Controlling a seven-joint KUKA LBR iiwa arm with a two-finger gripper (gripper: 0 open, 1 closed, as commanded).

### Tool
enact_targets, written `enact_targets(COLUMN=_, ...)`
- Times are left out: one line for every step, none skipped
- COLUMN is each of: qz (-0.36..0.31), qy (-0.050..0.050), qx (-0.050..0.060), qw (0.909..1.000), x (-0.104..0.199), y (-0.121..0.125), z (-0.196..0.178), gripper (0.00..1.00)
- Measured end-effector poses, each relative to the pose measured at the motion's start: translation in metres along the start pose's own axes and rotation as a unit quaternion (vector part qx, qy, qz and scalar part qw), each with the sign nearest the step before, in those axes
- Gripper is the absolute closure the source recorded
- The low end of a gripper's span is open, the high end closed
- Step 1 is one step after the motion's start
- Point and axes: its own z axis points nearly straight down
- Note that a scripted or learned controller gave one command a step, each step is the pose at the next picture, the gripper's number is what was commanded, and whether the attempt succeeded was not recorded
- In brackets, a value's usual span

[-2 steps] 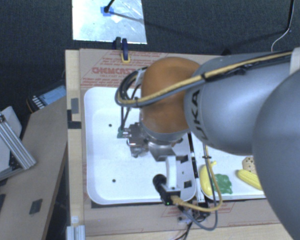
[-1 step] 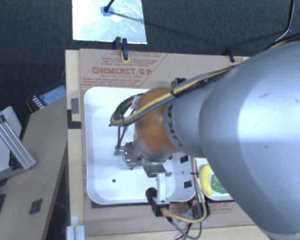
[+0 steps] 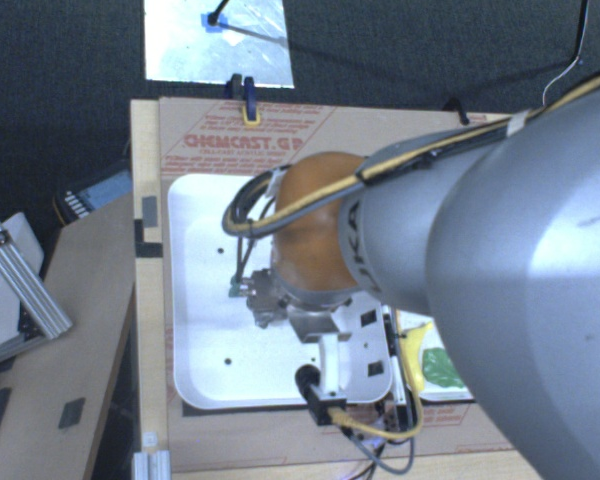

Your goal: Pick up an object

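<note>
The grey KUKA arm (image 3: 500,238) reaches in from the right and covers most of the scene, its orange band (image 3: 310,223) sitting over the left white bin (image 3: 195,268). Below the band the wrist housing and the end effector (image 3: 280,313) hang low over the bin's middle, pointed down toward its floor, which reads as a descent or a hover for a grasp. Whether the end effector is open, closed or gripping anything cannot be told, since the wrist body hides its working end from above.

The bare part of the left bin's floor shows a couple of small dark specks, too small to identify. The only likely candidates for picking lie in the right bin (image 3: 450,398), where a yellow object (image 3: 413,353) and a green object (image 3: 442,366) peek out just beside the arm's lower edge, close together; their shapes are mostly hidden.

Cables (image 3: 245,213) loop off the wrist, kept slack, probably so that rotation is not hindered. Both bins rest on a brown board (image 3: 240,138) on the surface, clamped at its far edge to stop sliding
</note>
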Motion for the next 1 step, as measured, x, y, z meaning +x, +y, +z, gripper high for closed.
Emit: enact_targets(qz=-0.001, qy=0.0, qx=0.002, qw=1.0, x=0.0199, y=-0.0006, z=0.0135, gripper=1.0)
